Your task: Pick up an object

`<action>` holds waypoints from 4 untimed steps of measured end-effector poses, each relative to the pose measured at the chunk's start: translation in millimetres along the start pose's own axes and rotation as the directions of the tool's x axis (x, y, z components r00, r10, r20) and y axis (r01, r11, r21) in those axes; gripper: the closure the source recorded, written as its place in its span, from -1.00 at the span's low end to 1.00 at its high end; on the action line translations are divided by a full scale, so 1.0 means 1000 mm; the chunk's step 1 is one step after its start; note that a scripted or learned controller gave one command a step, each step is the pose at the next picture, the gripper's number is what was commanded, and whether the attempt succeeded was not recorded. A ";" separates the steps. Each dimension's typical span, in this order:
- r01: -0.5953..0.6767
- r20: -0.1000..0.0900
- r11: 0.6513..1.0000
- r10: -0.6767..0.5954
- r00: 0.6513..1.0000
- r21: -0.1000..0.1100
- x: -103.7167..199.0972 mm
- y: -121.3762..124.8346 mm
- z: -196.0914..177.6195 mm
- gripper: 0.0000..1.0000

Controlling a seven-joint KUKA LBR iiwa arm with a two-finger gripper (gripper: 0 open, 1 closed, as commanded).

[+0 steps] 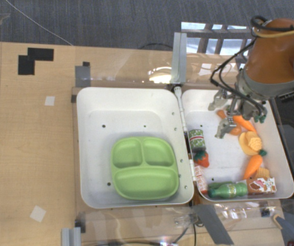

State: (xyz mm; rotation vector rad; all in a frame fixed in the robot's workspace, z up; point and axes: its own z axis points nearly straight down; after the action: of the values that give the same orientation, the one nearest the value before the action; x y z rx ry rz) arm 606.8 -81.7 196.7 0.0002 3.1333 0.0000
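Two shallow white bins are seen from above on a wooden bench, side by side. The left bin [93, 137] holds a green divided plate [144, 167], lying toward its near edge with three compartments facing up.

The right bin [285, 176] is crowded. Along its left wall a small green-labelled can [196, 139] lies just above a red strawberry [203, 159]. Along the near edge a green bottle [229, 189] lies on its side, touching a brown and white carton [262, 185] at the near right corner. Above the carton an orange carrot [253, 165] is tilted, and just above that sits a yellow piece of toy food [250, 143], its kind hard to make out.

The grey arm with its orange band [272, 53] enters over the far right corner, and black cables loop beside it. The gripper [230, 123] hangs over the far right part of the right bin. Its metal fingers [222, 130] point down toward the bin floor, and whether they are spread or closed cannot be told from this angle.

A second orange carrot [245, 122] lies just to the right of the fingertips, partly hidden under the gripper body, and small orange pieces beside the fingers are too hidden to be named. Nothing is clearly seen between the fingers.
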 end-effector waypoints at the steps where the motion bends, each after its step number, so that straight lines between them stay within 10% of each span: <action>1: -0.052 0.009 0.999 0.052 0.999 0.002 -0.018 -0.057 0.106 -1.00; 2: -0.045 0.019 0.999 0.045 0.999 0.002 -0.022 -0.055 0.092 1.00; 4: -0.089 0.017 0.996 0.089 0.996 -0.003 -0.040 0.026 -0.178 1.00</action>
State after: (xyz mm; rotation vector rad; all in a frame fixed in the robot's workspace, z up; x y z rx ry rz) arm 645.7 -56.0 374.6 0.1397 3.1131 0.0034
